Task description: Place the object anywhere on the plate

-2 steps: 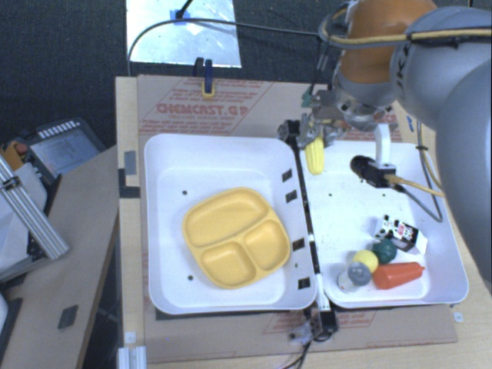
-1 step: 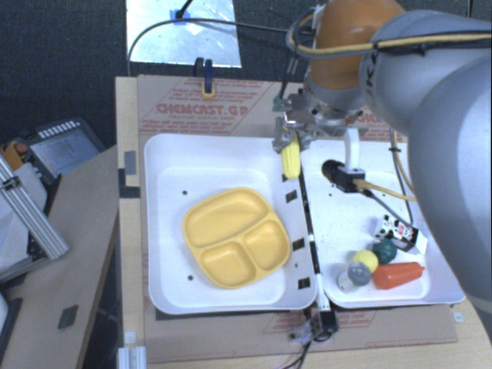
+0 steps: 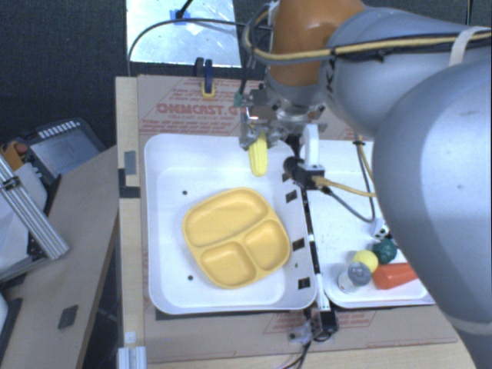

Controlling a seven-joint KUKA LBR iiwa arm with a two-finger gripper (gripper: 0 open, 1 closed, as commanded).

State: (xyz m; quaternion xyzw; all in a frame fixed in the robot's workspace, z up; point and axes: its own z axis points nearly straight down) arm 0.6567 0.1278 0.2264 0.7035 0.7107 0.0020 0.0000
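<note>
We are seeing the gripper [image 3: 259, 141] pinching a yellow object [image 3: 258, 158] above the left bin [image 3: 161, 206], beyond the yellow plate [image 3: 234, 237]; toys [image 3: 373, 267] are crowding the right bin [image 3: 338, 214].

Yellow sectioned plate [image 3: 234, 237], yellow object [image 3: 258, 158], white bins [image 3: 165, 206], orange carrot-like piece [image 3: 395, 275], grey arm [image 3: 415, 106] with orange band [image 3: 307, 21]

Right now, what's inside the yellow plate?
Nothing visible in the yellow plate: its three compartments all show bare. The yellow object hangs at the gripper above the left bin, beyond the plate's far rim. The bin floor under the plate is covered.
</note>
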